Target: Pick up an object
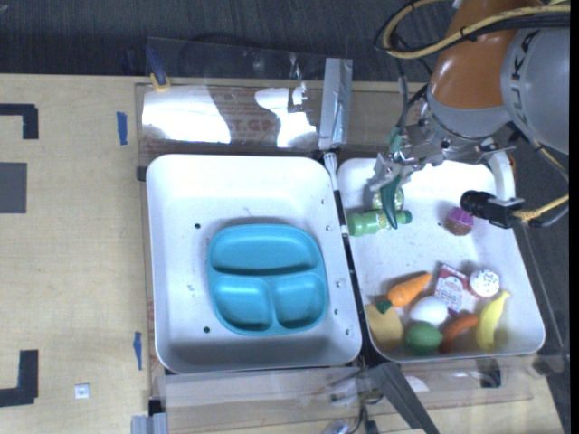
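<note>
Gripper (391, 197) sits over green bottle (371, 221) near right bin's (529, 283) left wall, can't tell its open/closed state; centre on bottle, clear wall, lift straight.

A small green cylinder (369, 222) lies on its side at nine o'clock in the right bin (529, 278), close to its left wall.

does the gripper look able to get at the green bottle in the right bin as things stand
Probably yes. The gripper hangs right over the green bottle, which lies apart from the pile of toy food with nothing on top, though close to the right bin's left wall.
</note>
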### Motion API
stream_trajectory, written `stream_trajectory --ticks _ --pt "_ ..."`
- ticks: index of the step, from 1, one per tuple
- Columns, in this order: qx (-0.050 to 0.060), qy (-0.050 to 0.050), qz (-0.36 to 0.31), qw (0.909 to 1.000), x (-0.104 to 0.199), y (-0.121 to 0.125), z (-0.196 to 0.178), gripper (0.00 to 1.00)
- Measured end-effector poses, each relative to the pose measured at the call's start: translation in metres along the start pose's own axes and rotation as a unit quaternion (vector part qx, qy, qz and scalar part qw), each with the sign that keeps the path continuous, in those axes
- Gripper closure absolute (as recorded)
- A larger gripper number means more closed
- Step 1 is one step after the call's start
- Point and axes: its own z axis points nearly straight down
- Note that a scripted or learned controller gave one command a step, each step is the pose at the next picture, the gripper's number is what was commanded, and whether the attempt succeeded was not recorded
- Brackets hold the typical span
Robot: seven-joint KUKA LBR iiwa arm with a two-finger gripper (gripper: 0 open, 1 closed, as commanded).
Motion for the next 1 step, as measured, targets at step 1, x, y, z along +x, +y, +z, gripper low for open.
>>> stream_trajectory --ticks 1 --pt "0.004 -0.001 0.195 0.9808 0.0348 0.0136 -0.0181 1.0"
